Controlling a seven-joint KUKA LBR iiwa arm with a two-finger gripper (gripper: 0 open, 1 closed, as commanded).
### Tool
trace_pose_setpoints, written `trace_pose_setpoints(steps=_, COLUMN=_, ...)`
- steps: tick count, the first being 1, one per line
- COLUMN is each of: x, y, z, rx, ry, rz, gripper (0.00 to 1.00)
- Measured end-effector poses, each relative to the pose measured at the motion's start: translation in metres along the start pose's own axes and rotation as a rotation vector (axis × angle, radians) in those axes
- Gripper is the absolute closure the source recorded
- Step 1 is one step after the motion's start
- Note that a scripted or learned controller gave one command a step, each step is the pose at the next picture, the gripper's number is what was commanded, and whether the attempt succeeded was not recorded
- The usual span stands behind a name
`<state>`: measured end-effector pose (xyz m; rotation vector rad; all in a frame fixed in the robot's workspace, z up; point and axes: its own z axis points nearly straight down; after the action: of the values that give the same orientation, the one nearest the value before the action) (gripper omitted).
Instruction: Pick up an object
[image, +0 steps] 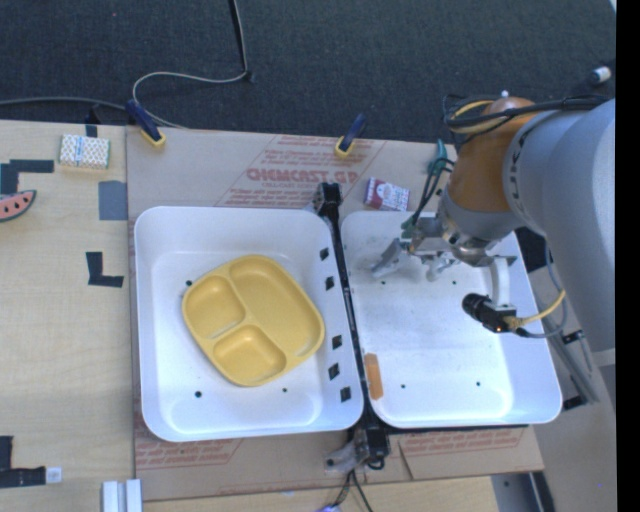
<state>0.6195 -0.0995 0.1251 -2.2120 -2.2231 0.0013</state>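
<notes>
Below the pincer (415, 262), whose grip state I cannot tell, sits a small orange object (373, 375), apparently unlifted, so the pick looks undone.

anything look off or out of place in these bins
One thing: a small orange piece lies right at the left edge of the right bin, against the divider, apart from the yellow compartment tray, which sits askew in the left bin.
</notes>
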Motion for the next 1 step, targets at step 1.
trace_pose_setpoints(steps=1, x=-0.0002, y=0.0428, z=0.0397, rx=-0.007, ry=-0.002, rz=0.002, gripper=0.00)
